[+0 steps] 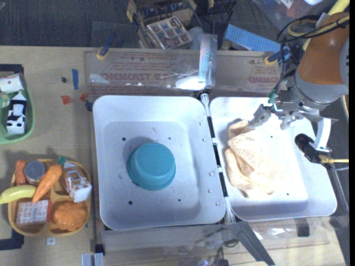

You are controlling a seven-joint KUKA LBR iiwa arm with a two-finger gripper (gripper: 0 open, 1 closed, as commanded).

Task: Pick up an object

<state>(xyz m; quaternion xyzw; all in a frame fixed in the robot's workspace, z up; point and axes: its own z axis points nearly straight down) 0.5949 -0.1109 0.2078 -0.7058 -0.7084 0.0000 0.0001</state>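
A crumpled beige cloth lies in the right bin, against its left wall. A teal bowl rests upside down in the middle of the left bin. My gripper hangs over the back of the right bin, just above and to the right of the cloth's far corner. Its fingers are spread open, with nothing held between them. The left fingertip points down towards the cloth's upper edge.
A cardboard wall stands behind both bins. On the bench at left sit a yellow tray of toy food and a green dish. Boxes and clutter lie on the floor beyond the bench.
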